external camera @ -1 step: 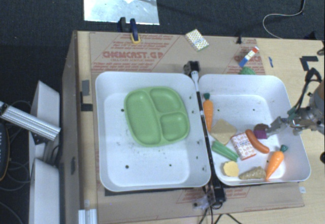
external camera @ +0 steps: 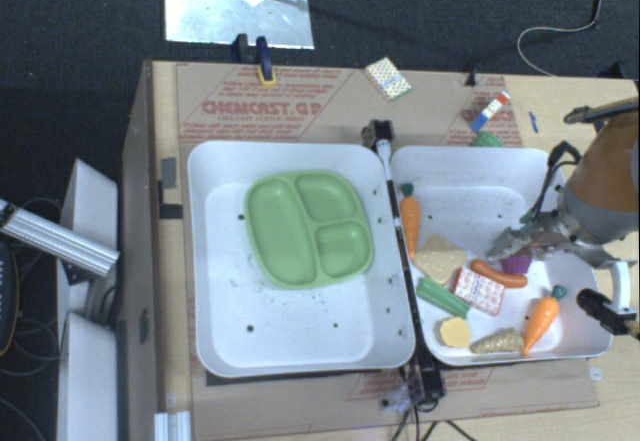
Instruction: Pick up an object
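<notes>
Gripper (external camera: pixel 520 241) sits low in right bin (external camera: pixel 470 174), over the red sausage (external camera: pixel 498 275); I can't tell its state. Sausage looks light, smooth, probably slippery plastic. I'd pinch across its middle.

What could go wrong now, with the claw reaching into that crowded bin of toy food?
The gripper sits low in the right bin, just above a red sausage and beside a purple piece. These toys lie packed together, so it might nudge them aside or catch two at once. The sausage rests partly on a red-and-white packet, so it could roll or slip away when touched.
</notes>
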